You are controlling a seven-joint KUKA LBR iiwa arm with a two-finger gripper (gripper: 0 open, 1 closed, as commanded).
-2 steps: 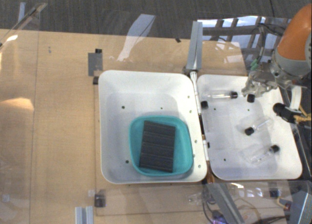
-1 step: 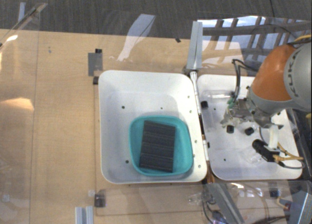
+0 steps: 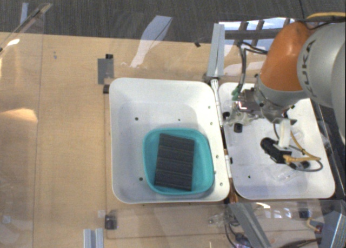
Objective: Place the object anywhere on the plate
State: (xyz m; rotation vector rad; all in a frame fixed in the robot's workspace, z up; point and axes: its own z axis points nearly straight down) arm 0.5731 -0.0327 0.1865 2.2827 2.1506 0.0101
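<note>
Already the dark grey ribbed rectangular block (image 3: pixel 174 161) lies on the square teal plastic plate (image 3: pixel 204 155), tilted a little out of line with the plate's edges and covering most of its middle. The plate sits in the left shallow white bin (image 3: pixel 125 133), toward that bin's near right corner, its right rim close to the bin's right wall.

Over the right shallow white bin (image 3: pixel 319 185) hangs the grey arm with its orange band (image 3: pixel 286 58), reaching in from the right side of the wooden worktop (image 3: pixel 54 133). The wrist is above the far left part of that bin, near the wall the two bins share. Beneath it the pincer (image 3: pixel 238 113) is seen from above, largely hidden by the wrist housing; how far it is open I cannot tell, and nothing can be seen in its grasp. It is well apart from the block and plate, with the shared bin wall between them.

A bundle of black and yellow cabling (image 3: pixel 284 152) dangles from the arm over the middle of the right bin. A grey metal upright (image 3: pixel 216 49) stands at the far edge, between the two bins.
</note>
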